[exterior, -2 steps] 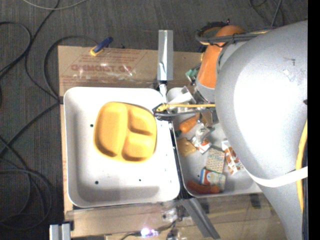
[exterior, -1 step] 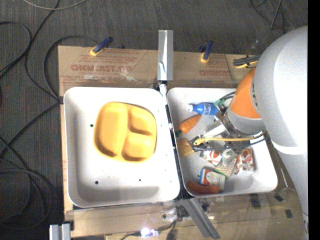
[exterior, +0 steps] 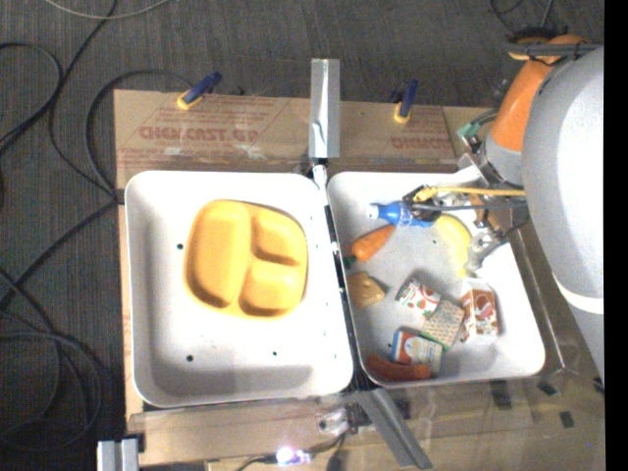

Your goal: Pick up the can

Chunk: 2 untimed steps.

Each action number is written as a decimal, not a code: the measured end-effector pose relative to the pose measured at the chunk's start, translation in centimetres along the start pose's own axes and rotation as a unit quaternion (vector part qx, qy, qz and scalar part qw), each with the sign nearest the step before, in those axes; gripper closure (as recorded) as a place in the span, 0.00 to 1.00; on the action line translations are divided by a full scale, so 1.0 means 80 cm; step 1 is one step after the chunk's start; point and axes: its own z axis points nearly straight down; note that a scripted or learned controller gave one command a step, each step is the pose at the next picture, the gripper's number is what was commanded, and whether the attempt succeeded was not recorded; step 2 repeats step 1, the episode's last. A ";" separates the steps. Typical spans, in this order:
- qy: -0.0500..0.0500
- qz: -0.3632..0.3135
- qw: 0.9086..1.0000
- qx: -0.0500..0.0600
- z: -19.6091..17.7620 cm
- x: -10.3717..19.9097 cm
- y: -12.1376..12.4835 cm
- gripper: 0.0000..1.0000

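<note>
Camera view: carrot [exterior: 373,243] beside blue bottle [exterior: 395,212].

Mirrored, unreadable print on cardboard [exterior: 211,133]

We are seeing two white bins [exterior: 147,292] looking like smooth, slightly glossy plastic, a yellow divided tray [exterior: 247,258] shining like moulded plastic, matt brown cardboard [exterior: 235,130] lying beneath, and small cartons [exterior: 420,298] showing printed paper faces.

A yellow tray [exterior: 247,259] sits in the white left bin [exterior: 157,351]. The right bin [exterior: 515,346] holds an orange carrot [exterior: 373,243] and red-and-white cartons [exterior: 419,297].
</note>
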 end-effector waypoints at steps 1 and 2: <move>0.006 -0.025 1.000 0.000 0.144 -0.018 -0.025 0.00; 0.006 -0.025 1.000 0.000 0.144 -0.018 -0.025 0.00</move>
